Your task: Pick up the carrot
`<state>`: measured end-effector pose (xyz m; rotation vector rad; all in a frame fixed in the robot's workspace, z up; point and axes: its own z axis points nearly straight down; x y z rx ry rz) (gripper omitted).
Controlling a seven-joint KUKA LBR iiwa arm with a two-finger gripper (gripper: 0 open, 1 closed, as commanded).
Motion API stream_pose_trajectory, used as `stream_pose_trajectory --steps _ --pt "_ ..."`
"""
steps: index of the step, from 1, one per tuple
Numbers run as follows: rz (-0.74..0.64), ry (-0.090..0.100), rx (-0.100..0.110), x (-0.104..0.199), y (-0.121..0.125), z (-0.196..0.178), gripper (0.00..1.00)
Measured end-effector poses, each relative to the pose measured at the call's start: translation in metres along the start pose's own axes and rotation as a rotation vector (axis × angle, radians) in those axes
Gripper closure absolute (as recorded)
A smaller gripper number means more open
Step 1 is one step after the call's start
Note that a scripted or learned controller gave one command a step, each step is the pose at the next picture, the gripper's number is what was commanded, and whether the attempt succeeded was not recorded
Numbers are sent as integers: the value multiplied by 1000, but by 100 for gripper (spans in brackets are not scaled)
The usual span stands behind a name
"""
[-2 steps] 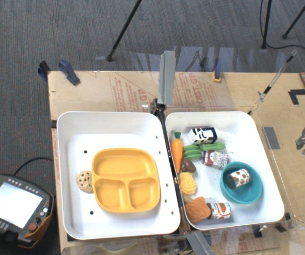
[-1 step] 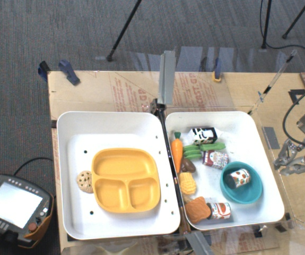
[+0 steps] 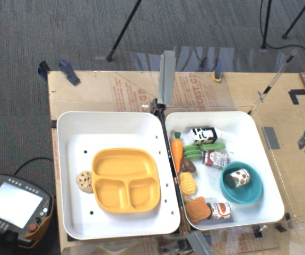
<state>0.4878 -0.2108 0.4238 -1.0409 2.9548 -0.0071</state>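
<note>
The carrot is orange with a green top and lies lengthwise against the left wall of the right bin, its green end pointing to the far side. A green pea pod lies just to its right. A brown piece and a yellow corn cob sit by its near tip.
The right bin also holds a black-and-white carton, two small cans, a teal bowl with a cup in it, and an orange-brown piece. In the left bin are a yellow divided plate and a cookie. A grey post stands behind the bins.
</note>
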Motion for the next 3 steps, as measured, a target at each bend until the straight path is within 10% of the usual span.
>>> stream_pose_trajectory --steps 1,2,3 --pt "-128 6 -13 0 2 70 100" --pt "-169 0 0 3 3 -22 100" --pt "-333 4 -15 0 2 62 100"
